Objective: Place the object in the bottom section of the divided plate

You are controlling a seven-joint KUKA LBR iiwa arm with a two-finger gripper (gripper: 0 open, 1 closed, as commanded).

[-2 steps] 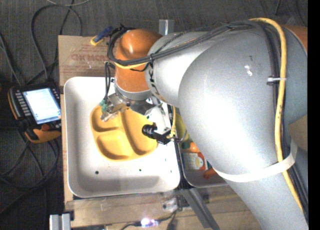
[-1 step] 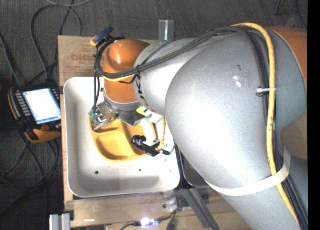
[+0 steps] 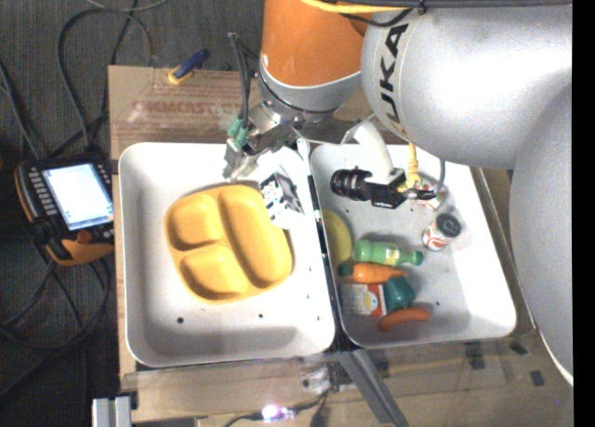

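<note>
Your gripper [image 3: 276,194] hangs over the glossy yellow, round-cornered plate's [image 3: 228,241] upper right rim; I cannot tell its grip.

arm and gripper, overhead slanted view. the grey arm [image 3: 483,72] enters from the right and fills the upper right of the view, its large rounded link bearing dark lettering. an orange band [image 3: 311,11] sits above the wrist, followed by a grey wrist collar. the gripper [image 3: 270,179] hangs below the wrist, pointing downward and slightly left; its finger spacing cannot be made out. cables run along the arm's upper side.
</note>
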